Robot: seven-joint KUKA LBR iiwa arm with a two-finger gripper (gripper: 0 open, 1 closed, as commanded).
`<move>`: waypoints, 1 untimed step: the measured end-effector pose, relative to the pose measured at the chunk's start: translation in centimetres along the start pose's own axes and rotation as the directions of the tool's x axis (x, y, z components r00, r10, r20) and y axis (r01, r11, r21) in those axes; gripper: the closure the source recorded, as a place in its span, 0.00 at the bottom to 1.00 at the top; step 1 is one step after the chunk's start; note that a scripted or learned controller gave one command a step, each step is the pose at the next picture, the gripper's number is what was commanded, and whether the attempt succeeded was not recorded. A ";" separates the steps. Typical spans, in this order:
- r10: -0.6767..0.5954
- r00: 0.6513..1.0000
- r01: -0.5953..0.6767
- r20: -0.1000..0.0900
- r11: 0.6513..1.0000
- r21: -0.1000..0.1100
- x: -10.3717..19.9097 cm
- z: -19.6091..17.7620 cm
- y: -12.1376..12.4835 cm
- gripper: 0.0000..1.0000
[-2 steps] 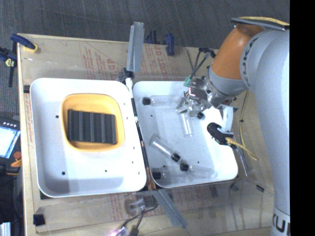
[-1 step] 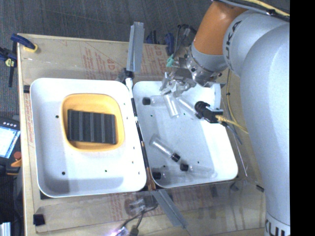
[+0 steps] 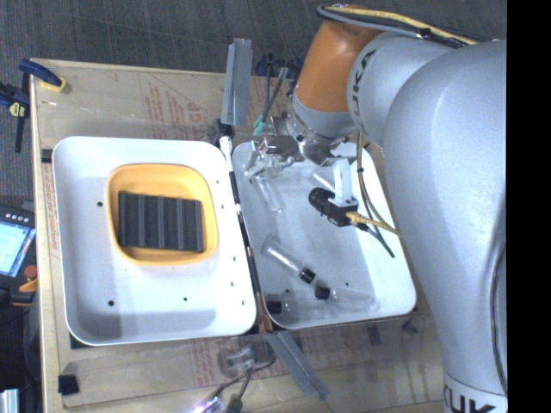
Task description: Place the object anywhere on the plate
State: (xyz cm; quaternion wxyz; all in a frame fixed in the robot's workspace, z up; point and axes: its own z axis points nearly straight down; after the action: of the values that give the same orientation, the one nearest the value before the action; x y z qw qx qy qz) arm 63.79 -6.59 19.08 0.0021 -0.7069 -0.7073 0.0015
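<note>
Pincer [image 3: 265, 157] over right bin [image 3: 392, 295] (far corner)

Your arm [image 3: 448, 196] is a thick, smooth cylinder of light grey with a satin sheen, filling the space above the counter's right edge. Above the wrist you'll see a rounded orange band [image 3: 331, 67], glossy and slightly shaded on its underside. A thin yellowish cable [image 3: 392, 20] runs along the top of the casing. Below the band, the wrist narrows to a metallic flange [image 3: 314, 140]. Near the bottom you can read part of dark lettering, "UK" [image 3: 469, 397].
</note>
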 end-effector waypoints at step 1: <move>-0.174 0.985 0.174 0.002 0.985 -0.003 3.9 -4.4 1.8 1.00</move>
State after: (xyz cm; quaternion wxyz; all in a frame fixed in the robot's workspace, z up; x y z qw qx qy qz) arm 65.65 -2.72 23.47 0.0005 -0.6423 -0.7665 0.0006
